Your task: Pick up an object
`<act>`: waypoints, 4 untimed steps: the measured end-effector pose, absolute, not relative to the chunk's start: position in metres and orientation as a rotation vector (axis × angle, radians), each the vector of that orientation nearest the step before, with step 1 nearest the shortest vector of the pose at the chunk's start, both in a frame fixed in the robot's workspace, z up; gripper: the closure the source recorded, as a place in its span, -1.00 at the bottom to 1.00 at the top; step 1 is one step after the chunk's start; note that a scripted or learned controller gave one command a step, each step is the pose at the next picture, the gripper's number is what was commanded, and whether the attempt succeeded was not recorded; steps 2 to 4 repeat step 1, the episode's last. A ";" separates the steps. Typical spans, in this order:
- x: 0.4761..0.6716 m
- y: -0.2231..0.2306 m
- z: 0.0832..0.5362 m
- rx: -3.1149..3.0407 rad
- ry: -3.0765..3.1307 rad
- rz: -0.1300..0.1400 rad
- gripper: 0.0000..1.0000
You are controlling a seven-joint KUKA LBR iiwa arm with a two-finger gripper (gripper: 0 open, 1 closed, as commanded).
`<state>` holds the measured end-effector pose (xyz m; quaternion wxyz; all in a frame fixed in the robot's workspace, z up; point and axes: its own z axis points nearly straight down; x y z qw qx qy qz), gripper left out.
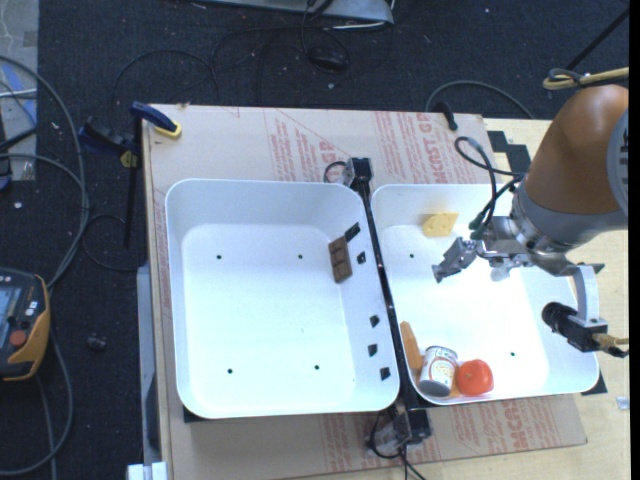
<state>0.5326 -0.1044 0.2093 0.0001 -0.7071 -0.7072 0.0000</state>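
**Gripper poised above the right bin, nothing in its grasp**

The gripper hangs over the right bin, its 2 fingers pointing left and set a narrow way apart, with only white bin floor showing between them. Behind it the grey arm runs off to the right, its orange band bulking large at the right edge.

Just beyond the fingers, toward the far wall of the same bin, lies a pale yellow chunk, near the gripper but apart from it. In the bin's near left corner 3 things crowd together: a small can lying on its side, a red ball touching it on the right, and an orange stick lying along the left wall.

In the left bin, a brown chocolate-like bar rests against the right wall, well apart from the gripper.
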 end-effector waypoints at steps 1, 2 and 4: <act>0.574 -0.112 0.226 -2.222 -2.224 -0.002 -1.00; 0.574 -0.112 0.226 -2.222 -2.224 -0.002 -1.00; 0.574 -0.112 0.226 -2.222 -2.224 -0.002 -1.00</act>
